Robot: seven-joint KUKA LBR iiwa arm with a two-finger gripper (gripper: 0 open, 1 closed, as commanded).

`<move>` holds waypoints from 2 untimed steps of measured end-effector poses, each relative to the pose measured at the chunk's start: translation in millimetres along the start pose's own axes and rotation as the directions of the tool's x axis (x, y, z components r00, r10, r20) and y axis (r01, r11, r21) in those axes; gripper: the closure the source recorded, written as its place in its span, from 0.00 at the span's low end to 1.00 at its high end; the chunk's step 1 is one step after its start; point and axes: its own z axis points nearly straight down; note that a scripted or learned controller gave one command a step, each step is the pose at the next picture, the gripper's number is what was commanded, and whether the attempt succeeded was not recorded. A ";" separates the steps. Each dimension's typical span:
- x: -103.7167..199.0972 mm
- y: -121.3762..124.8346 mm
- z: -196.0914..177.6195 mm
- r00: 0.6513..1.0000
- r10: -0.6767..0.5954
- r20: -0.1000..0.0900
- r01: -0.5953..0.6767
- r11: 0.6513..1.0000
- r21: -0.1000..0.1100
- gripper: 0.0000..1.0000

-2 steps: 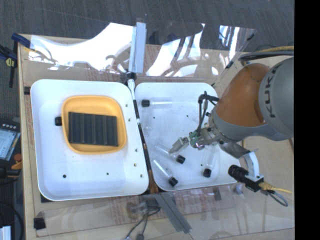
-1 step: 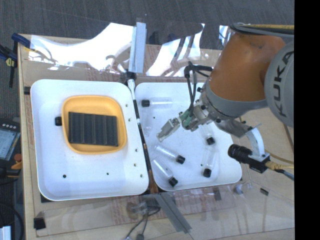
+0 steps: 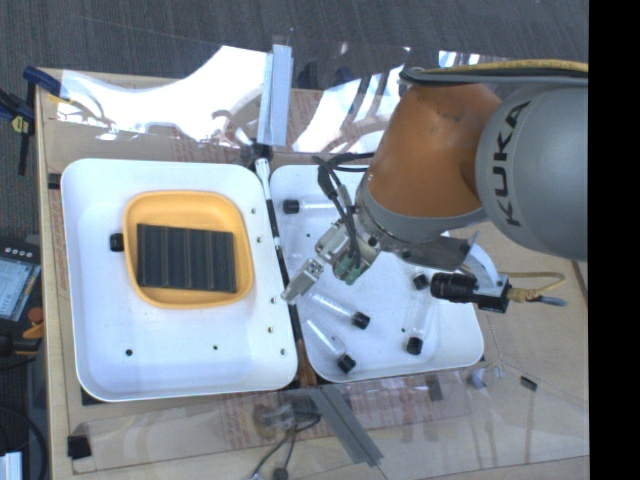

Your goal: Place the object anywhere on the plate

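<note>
Overhead, the arm slants its hand toward the bins' divider.

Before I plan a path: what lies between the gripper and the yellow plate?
Camera view: the bins' meeting rims lie between gripper and plate.

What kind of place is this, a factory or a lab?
Probably a robotics lab test bench rather than a factory. A grey and orange KUKA arm reaches over two white bins on a wooden bench. One bin holds a yellow plate, and loose cables lie around.
</note>
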 end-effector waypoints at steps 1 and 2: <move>18.1 -9.6 25.7 0.928 -0.374 0.002 0.374 0.928 -0.001 0.00; 3.0 -25.3 68.0 0.688 -0.726 0.000 0.726 0.688 -0.001 0.00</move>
